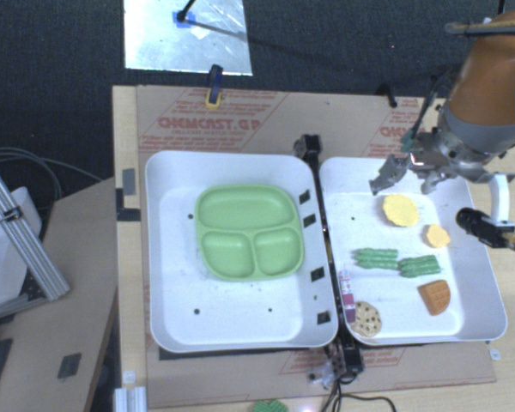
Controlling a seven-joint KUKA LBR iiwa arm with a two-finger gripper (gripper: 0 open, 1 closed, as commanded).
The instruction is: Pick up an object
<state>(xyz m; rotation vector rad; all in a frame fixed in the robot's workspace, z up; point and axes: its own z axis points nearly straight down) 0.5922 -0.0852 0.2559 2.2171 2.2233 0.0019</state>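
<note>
Spread apart and gripping nothing, two-finger gripper (409, 175) above far edge of right shallow white bin (476, 312); one finger tip out to the left, other toward the right, open air between. Just near of those tips, round flat yellow toy food piece (401, 210), lying on bin floor, apart from fingers. Right of and a little nearer than that, small yellow-orange chunk (437, 236). Nearer still, across bin middle, two green bean-like pieces: left one (376, 257) lying crosswise, right one (420, 266) just beside it, ends close or touching, hard to tell. Near right, orange-brown wedge shaped like bread crust (435, 296). At near left corner, round tan chocolate-chip cookie (366, 318) against bin wall. Above gripper, grey arm with orange band (491, 71), reaching in from right. Left of all this, left shallow white bin (167, 312), holding light green three-compartment plastic tray (247, 230) at its centre. Under both bins, brown cardboard sheet with red lettering (240, 118). Farther off, on dark floor, shiny silver square sheet (186, 24).
</note>
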